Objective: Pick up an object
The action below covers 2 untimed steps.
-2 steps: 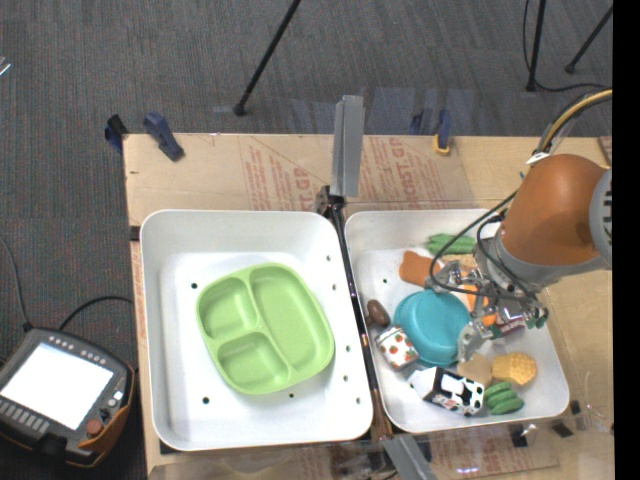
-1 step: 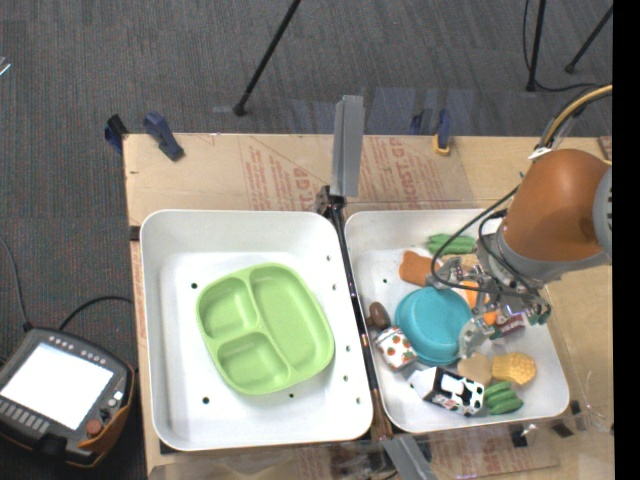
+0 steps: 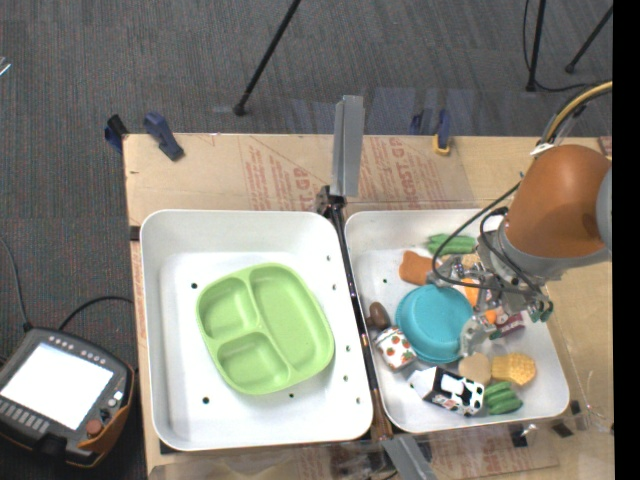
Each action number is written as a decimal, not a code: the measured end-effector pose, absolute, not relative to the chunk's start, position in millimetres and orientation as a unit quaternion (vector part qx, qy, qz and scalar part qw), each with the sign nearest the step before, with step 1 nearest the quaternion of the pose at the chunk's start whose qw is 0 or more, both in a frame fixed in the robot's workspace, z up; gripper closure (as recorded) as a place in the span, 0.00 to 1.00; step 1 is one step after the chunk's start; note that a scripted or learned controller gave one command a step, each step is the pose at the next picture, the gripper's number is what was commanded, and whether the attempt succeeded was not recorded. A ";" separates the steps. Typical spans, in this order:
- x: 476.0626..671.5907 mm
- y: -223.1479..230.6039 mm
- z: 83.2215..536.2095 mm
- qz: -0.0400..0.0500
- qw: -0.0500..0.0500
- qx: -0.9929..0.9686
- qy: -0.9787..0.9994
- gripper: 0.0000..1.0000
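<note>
1. Over the right bin (image 3: 395,230), the arm's end effector (image 3: 487,318) hangs low among the clutter; whether it is apart or together cannot be told.
2. Blue bowl (image 3: 432,323) lies just left of the end effector, touching or nearly so.
3. Yellow corn piece (image 3: 514,369) and a round cracker (image 3: 475,368) lie just below it, toward the bin's front.
4. Black-and-white cow-print carton (image 3: 448,390) and a green toy (image 3: 503,398) sit at the front edge.
5. Orange piece (image 3: 415,267) and green vegetable (image 3: 452,244) lie at the back.
6. Left bin (image 3: 165,268) holds a green divided plate (image 3: 264,326), well apart from the arm.
</note>
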State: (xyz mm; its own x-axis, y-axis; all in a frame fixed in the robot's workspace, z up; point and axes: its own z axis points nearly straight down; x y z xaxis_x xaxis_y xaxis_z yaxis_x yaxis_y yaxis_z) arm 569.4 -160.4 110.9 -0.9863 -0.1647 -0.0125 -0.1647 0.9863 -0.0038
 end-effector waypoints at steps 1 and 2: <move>635.2 -138.6 94.2 0.000 0.007 -0.005 1.000 1.00; 622.5 -104.8 228.8 -0.001 0.008 -0.052 0.999 1.00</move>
